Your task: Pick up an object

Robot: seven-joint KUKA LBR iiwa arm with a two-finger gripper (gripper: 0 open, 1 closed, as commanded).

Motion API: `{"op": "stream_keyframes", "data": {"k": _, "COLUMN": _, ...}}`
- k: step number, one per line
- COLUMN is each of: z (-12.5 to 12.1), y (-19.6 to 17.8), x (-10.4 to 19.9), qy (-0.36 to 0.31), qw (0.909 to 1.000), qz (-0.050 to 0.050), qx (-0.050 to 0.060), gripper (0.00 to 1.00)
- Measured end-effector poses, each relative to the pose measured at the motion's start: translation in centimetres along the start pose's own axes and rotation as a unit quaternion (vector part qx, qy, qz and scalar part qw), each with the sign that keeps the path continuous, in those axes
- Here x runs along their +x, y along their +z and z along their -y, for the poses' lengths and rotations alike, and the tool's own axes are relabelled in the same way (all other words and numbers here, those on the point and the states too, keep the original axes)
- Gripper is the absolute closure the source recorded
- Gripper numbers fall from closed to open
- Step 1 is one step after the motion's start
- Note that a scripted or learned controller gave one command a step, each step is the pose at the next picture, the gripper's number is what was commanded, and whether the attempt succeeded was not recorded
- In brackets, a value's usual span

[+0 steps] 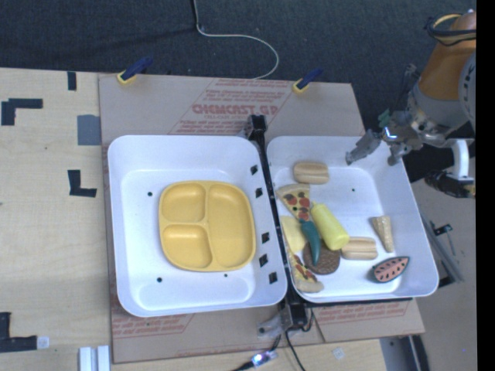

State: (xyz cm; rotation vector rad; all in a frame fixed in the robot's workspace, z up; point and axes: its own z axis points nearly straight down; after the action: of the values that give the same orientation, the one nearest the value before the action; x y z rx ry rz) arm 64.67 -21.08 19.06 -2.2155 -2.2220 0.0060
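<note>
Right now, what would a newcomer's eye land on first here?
The yellow divided tray in the left bin, bright against the white. Next, the heap of toy food in the right bin, crowded toward its left wall. The gripper hangs over that bin's upper right corner.

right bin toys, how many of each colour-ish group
Right bin, approximate, since the pile overlaps:
Tan or beige: 3 (bun, roll, cone)
Yellow: 2 (cylinder, pale piece)
Pizza-patterned slices: 2
Teal: 1
Brown: 2 (disc, speckled piece)
Total: 10
</note>
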Motion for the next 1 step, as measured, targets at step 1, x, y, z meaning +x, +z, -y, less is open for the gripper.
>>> {"op": "stream_keyframes", "data": {"k": 1, "z": -0.89, "y": 5.44, "x": -0.33, "qy": 0.000, "qw": 1.0000, "qz": 0.000, "qx": 0.000, "gripper": 0.00}}
